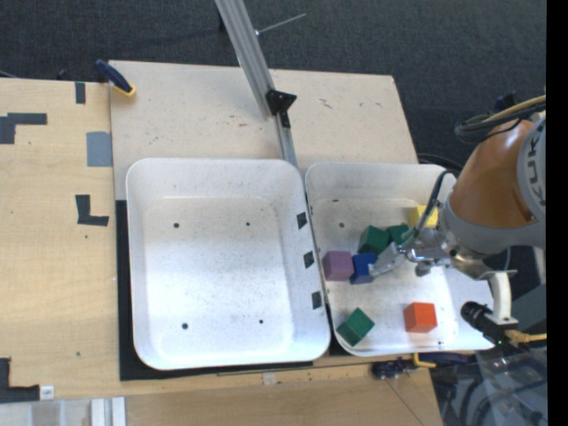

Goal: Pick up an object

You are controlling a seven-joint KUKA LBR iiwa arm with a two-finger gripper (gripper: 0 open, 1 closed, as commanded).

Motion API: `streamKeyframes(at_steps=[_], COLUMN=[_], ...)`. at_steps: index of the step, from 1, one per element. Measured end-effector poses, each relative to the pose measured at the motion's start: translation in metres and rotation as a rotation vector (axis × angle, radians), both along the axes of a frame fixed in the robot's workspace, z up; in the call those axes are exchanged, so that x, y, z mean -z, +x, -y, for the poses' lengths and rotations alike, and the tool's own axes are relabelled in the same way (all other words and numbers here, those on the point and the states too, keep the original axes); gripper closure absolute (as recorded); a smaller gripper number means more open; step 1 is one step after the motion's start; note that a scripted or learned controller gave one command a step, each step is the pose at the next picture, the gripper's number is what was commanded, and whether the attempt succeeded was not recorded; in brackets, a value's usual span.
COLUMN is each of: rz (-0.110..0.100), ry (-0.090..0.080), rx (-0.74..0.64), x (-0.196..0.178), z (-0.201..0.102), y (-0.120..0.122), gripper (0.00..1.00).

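Pincer [383, 264] work first: the grey arm [497, 193] reaches in from the right over the right bin [373, 177], and its metal tip lies low among the cluster of blocks near the bin's middle. The tip seems to touch the blue block [362, 268], just at that block's upper right edge, with a dark green block [374, 239] right behind it. Whether the fingers are spread or closed I cannot tell, since they blur into the blocks, and nothing is plainly seen between them.

The blue block sits on the bin floor, touching a purple block [337, 264] on its left. It looks nearly cubic, so no long axis can be made out; its faces stand slightly turned against the bin walls. A yellow block [417, 214] lies partly hidden behind the arm's wrist, near the bin's upper right. An orange block [421, 317] rests apart toward the bin's lower right, and a second green block [356, 325] lies near the lower left corner, turned cornerwise.

The left bin [142, 185] stands beside the right one, rims touching, both on the light wooden surface [195, 105].
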State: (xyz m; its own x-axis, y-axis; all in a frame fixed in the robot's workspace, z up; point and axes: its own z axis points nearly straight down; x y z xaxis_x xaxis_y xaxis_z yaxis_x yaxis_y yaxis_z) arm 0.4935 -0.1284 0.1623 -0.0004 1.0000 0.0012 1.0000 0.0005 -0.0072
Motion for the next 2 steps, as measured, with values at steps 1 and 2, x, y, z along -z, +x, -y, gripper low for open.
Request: streamKeyframes(at_steps=[1, 2], rz=[0.0, 0.003], ry=[0.0, 0.0], rx=[0.0, -0.001], x=[0.044, 0.032], z=[-0.001, -0.001], y=[0.0, 0.001], gripper=[0.0, 1.0])
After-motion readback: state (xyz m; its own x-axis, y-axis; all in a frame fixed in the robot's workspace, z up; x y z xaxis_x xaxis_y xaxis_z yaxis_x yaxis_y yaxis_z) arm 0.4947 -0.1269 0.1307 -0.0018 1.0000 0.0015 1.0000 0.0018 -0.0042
